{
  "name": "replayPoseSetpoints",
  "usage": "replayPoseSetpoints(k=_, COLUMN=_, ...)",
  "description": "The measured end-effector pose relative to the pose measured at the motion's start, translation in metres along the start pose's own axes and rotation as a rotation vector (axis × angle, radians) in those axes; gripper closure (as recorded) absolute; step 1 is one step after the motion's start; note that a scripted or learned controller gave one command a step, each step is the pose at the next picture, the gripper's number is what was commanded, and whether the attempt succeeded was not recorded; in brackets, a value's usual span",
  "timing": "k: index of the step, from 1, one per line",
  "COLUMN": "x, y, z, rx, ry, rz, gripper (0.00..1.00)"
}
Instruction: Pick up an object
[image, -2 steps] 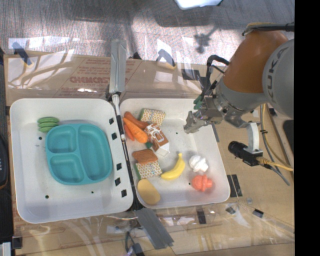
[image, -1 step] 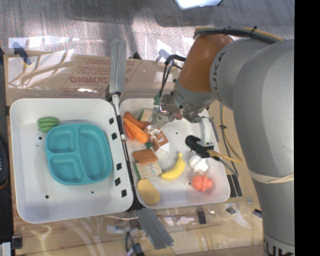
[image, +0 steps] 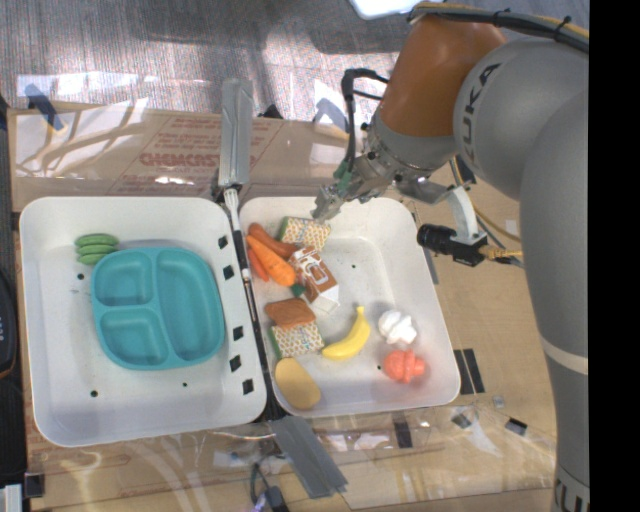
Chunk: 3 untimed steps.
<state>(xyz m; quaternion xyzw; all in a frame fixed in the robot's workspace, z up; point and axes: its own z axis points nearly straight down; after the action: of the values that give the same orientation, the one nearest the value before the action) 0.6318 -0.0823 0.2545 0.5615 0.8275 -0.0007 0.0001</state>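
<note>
My gripper (image: 327, 205) hangs over the back edge of the right bin (image: 420, 300), just above a checkered waffle piece (image: 305, 233). Nothing shows in its grasp. Below it in that bin lie two orange carrots (image: 270, 256) and a small brown-and-white carton (image: 315, 276). Further forward are a brown bread slice (image: 290, 312), a second waffle piece (image: 298, 340) and a yellow banana (image: 350, 338). A white garlic bulb (image: 397, 326), a red strawberry (image: 404, 366) and a tan potato (image: 297, 384) lie nearest the front.
The left bin (image: 50, 380) holds a teal divided plate (image: 155, 305) and a green pea pod (image: 97, 246) at its back left. A grey divider (image: 234, 140) runs between the bins at the back. Cardboard (image: 130, 150) lies behind the left bin.
</note>
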Motion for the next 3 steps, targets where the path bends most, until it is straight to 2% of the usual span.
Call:
replayPoseSetpoints(k=1, x=0.005, y=-0.095, z=0.075, rx=0.005, ry=0.003, rz=0.151, gripper=1.00)
replayPoseSetpoints(k=2, x=0.023, y=-0.110, z=-0.001, rx=0.001, ry=0.001, rz=0.254, gripper=1.00)
replayPoseSetpoints(k=3, x=0.003, y=-0.066, z=0.081, rx=0.007, ry=0.003, rz=0.240, gripper=1.00)
